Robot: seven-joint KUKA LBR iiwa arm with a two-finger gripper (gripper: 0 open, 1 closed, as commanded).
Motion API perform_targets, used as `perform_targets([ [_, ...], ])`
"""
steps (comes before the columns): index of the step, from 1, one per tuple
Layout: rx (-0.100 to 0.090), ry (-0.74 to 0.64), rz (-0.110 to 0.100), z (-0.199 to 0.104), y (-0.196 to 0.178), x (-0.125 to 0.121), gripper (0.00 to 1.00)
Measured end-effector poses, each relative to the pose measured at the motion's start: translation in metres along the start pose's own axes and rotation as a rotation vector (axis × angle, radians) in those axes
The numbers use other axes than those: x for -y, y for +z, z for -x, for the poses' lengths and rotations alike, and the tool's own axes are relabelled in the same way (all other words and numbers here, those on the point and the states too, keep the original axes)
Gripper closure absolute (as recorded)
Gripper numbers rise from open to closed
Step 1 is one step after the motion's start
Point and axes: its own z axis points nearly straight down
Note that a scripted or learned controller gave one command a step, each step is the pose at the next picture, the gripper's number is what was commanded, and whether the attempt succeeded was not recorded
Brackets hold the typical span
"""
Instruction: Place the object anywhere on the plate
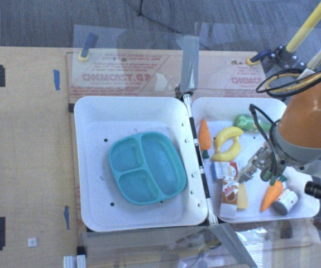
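**Claw low over right bin, plate bare in left**

Claw [252, 169] sits low in the right bin, above the toys; finger state cannot be told; nothing seen between them.

Left to right: wooden bench [26, 166]; left bin [87, 116] holds a teal divided plate [147, 167], three compartments, lying flat; right bin [311, 208] holds an orange piece [204, 134] by the divider, a yellow banana [228, 143], a green item [244, 121] behind it, small packets [231, 193] just beside the claw, a carrot [272, 194] and a grey cylinder [286, 201] at the near right; grey arm with orange band [311, 119] overhangs that bin.
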Motion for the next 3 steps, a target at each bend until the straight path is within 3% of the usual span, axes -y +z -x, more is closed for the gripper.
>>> perform_targets([
  [1, -0.001, 0.071, -0.001, -0.060, 0.000, -0.066, 1.00],
  [2, -0.001, 0.055, -0.001, -0.038, 0.000, -0.041, 1.00],
  [3, 0.000, 0.028, 0.000, -0.064, 0.000, -0.088, 1.00],
])
